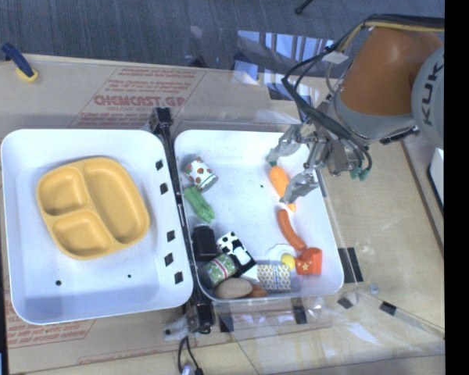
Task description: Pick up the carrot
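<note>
**Gripper straddling the carrot, grasp not yet closed**

The arm point(391, 69) reaches into the right bin point(242, 143). Its gripper point(291, 166) stands spread wide, and the carrot point(279, 181) lies between its fingers, low against the bin floor. The next move likely calls for closing, then lifting. Left of the gripper, the cardboard point(141, 100) reads "CHEMCAST GP".

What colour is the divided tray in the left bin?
Yellow, a mustard shade. The divided tray shows plainly in the camera view, lying in the left bin.
</note>
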Controlling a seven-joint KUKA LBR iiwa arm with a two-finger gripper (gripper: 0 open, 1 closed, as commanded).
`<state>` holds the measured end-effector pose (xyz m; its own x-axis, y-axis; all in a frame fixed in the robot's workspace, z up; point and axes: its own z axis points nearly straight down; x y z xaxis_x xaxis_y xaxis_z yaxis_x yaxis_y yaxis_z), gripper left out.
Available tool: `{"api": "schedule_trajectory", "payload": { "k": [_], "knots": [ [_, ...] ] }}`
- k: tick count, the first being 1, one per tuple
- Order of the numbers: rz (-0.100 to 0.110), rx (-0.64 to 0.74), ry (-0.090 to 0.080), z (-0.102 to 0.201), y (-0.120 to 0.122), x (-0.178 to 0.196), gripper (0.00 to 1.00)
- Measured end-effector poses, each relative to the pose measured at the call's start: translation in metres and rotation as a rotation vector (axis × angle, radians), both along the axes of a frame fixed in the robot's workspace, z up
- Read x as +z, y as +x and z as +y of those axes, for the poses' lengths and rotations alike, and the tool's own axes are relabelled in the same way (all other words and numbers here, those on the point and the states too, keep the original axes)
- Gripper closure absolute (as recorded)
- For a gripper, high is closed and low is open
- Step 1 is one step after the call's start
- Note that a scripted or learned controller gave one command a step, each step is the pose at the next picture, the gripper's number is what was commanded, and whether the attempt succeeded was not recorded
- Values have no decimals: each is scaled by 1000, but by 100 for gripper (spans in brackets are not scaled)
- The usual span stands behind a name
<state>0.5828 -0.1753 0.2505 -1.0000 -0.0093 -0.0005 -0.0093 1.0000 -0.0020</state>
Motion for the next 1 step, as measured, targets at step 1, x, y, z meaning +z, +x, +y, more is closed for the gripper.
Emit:
{"api": "schedule_trajectory", "payload": {
  "k": [1],
  "knots": [
    [1,232,2,-27,46,-77,0]
  ]
}}
